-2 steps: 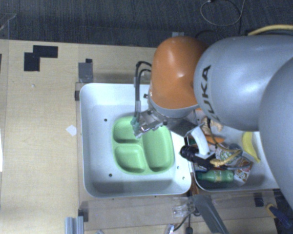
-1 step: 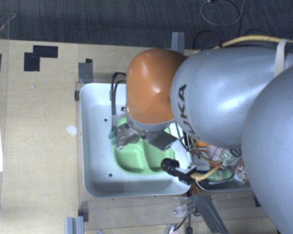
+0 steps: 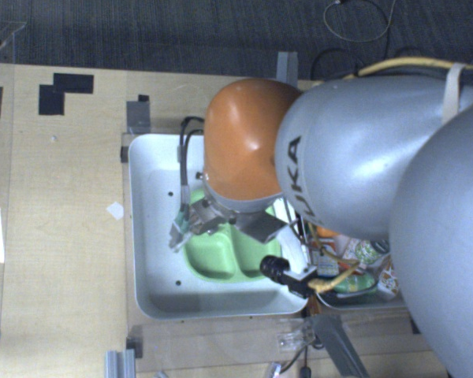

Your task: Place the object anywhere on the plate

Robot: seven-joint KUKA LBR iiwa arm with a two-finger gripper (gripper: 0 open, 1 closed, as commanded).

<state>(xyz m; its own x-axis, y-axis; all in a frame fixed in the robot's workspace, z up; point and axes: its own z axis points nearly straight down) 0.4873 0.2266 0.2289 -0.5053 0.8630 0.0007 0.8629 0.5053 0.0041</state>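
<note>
Along the left of the scene, the wooden bench [image 3: 55, 235] is lying bare and matt, its pale grain unbroken except for black square markers [image 3: 63, 91] near the far edge. Moving right, the left-hand white bin [image 3: 146, 227] is presenting smooth moulded walls with rounded corners, and its shallow depth is leaving the contents open to a reach from above.

Inside this bin, the green plate [image 3: 213, 254] is resting flat on the floor; it is a glossy, pale green plastic dish with rounded corners and a recessed well, and a ridge appears to be dividing it.

Directly above the plate's left rim, the gripper [image 3: 185, 225] is hanging low, pointing down, which suggests a placing approach. A small greenish item seems to be sitting at the fingertips, but the orange band [image 3: 240, 136] and wrist housing are masking most of the tool, so whether the gripper is released or grasping the object cannot be told, and the object's exact position is remaining uncertain.

Further right, the grey arm [image 3: 370, 164] is covering most of the second bin [image 3: 355, 294], where mixed coloured items are crowding together
</note>
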